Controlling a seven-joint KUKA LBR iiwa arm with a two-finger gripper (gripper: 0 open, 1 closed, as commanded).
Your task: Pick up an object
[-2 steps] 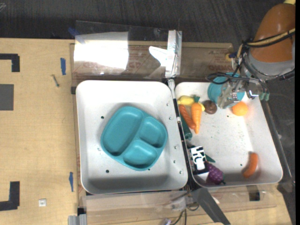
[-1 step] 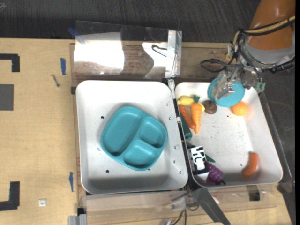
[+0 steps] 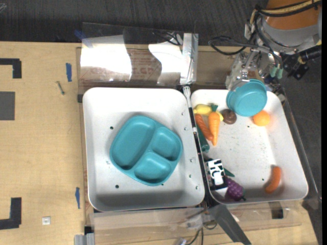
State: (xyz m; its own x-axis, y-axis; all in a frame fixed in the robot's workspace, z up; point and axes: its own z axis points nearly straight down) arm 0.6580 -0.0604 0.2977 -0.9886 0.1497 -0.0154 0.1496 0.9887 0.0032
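gripper (image 3: 249,74): over right bin's far edge, finger state cannot be told | teal bowl (image 3: 247,98): tilted, directly below gripper, apparently lifted | orange ball (image 3: 261,118) just beyond | advice: raise slowly, vertical, confirm bowl follows

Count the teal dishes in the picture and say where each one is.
2. A divided teal plate lies in the left bin. A round teal bowl sits tilted at the right bin's far edge, just below the gripper.
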